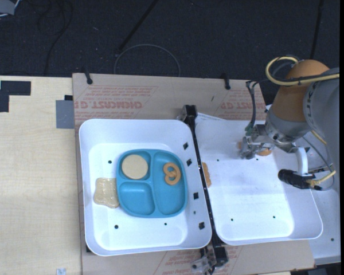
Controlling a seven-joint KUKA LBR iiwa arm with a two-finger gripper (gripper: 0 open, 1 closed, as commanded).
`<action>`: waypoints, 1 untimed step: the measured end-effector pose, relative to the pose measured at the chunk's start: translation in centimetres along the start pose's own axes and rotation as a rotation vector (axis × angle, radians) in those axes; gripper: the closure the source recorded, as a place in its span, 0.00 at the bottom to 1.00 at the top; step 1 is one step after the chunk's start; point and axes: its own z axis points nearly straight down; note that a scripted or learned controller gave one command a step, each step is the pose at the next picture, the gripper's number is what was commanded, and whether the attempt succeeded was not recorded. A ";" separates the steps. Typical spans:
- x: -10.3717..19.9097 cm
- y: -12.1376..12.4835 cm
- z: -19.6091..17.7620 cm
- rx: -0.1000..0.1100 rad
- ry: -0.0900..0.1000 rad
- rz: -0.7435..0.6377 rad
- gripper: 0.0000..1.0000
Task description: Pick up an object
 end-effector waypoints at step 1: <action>-0.6 -0.6 -4.7 -0.006 -0.002 0.008 1.00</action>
